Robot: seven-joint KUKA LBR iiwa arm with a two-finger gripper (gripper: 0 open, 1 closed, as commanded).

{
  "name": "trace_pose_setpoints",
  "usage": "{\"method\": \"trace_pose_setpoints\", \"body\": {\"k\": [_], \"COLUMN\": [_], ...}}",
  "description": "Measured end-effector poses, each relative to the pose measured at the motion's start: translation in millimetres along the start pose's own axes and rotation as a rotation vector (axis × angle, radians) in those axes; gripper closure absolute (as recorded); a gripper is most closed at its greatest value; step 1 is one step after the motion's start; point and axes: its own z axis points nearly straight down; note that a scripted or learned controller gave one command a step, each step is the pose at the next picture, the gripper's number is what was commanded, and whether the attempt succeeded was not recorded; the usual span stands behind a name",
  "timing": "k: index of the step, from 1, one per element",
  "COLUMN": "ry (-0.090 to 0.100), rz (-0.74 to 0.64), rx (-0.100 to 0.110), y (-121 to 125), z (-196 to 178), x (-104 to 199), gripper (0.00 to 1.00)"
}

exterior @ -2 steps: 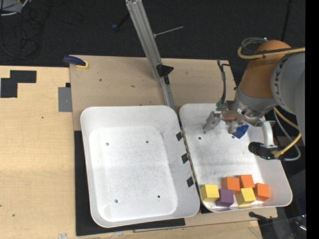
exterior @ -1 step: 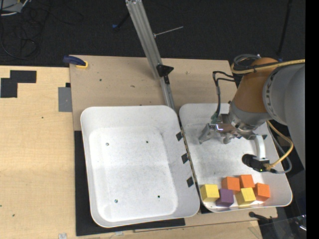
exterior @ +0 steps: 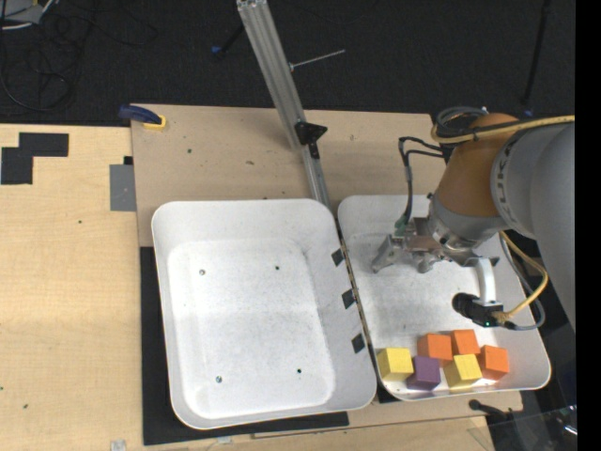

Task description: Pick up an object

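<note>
Several small blocks lie clustered at the near edge of the right bin (exterior: 390, 303): a yellow block (exterior: 396, 361), a purple block (exterior: 426, 372), an orange block (exterior: 436, 347), a second orange block (exterior: 464, 342), another yellow block (exterior: 462, 370) and an orange block (exterior: 494, 361) at the far right. My gripper (exterior: 407, 255) hangs over the upper middle of this bin, well behind the blocks. Its fingers are spread open with nothing between them. The arm's orange band (exterior: 470, 172) sits above it.
The left bin (exterior: 244, 299) lies beside the right one, with black clips (exterior: 346, 297) along the shared edge. A slanted aluminium rail (exterior: 277, 73) rises behind the bins. A blue-and-yellow clamp (exterior: 143, 116) rests at the bench's back left corner.
</note>
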Motion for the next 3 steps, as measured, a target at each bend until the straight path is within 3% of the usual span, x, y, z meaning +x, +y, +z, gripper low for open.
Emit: {"method": "trace_pose_setpoints", "body": {"k": [1, 3], "ry": [0.001, -0.001], "rz": [0.008, 0.006], "rx": [0.000, -0.005], "y": [0, -12], "z": [-10, -108], "x": [-1, 0], "gripper": [1.00, 1.00]}}
